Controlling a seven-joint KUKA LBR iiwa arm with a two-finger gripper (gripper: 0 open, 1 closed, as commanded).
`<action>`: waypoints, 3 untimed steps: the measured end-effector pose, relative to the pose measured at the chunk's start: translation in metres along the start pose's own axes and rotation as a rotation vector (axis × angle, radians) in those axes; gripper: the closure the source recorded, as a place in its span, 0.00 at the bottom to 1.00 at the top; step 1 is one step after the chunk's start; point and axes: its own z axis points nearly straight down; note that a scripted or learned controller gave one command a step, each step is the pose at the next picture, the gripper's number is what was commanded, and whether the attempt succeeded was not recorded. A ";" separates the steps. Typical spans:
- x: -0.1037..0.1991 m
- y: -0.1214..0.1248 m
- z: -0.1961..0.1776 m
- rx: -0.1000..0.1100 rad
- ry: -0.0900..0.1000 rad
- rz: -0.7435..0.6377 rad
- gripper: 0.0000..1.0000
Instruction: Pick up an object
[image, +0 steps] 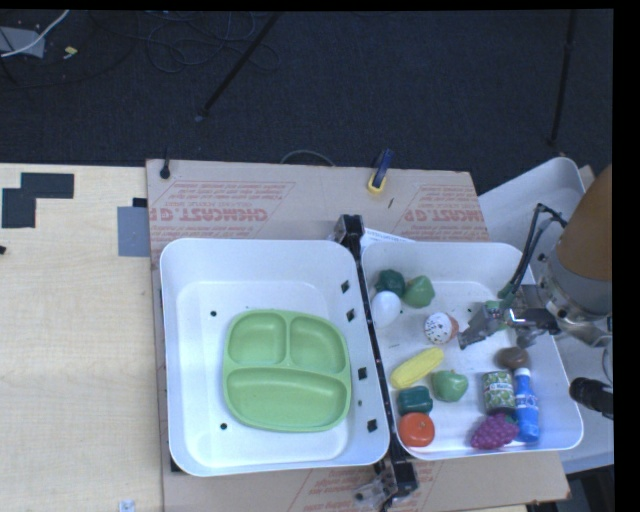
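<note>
Two shallow white bins stood side by side; the left bin (190, 300) held one light-green three-compartment plastic tray (287, 370); the right bin (470, 262) held about a dozen small toys, among them one white ball (385, 306), one yellow corn cob (417, 367), one orange-red round fruit (417, 430), one purple grape bunch (494, 432), one blue-capped bottle (526, 404) and one white speckled ball with an orange edge (438, 327); the gripper (487, 323) hung over the right bin, just right of the speckled ball; whether its jaws were spread or closed could not be told.
</note>
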 end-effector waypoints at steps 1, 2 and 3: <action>0.000 0.002 -0.005 -0.009 -0.001 -0.002 0.00; -0.001 0.001 0.038 -0.006 0.000 -0.003 0.00; 0.006 -0.005 0.100 -0.004 0.001 -0.003 0.00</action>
